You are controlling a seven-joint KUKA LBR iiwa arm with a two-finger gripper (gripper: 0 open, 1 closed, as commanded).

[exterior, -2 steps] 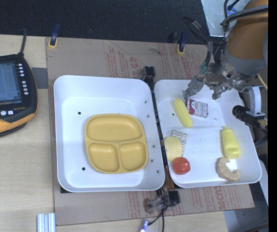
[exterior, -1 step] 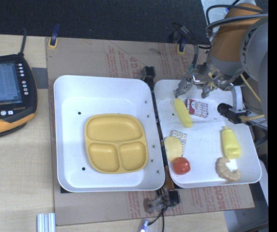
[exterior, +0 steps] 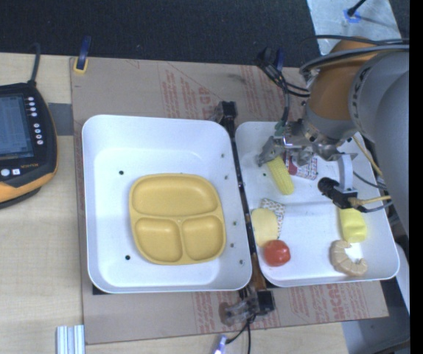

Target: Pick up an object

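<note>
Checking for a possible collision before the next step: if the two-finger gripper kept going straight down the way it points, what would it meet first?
Probably the yellow corn cob lying in the right white bin. The gripper sits right above its upper end, though depth is hard to judge from this slanted view.

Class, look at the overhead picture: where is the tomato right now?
The tomato lies in the right bin, near its front left corner, just below a yellow wedge and left of the bagel piece.
</note>
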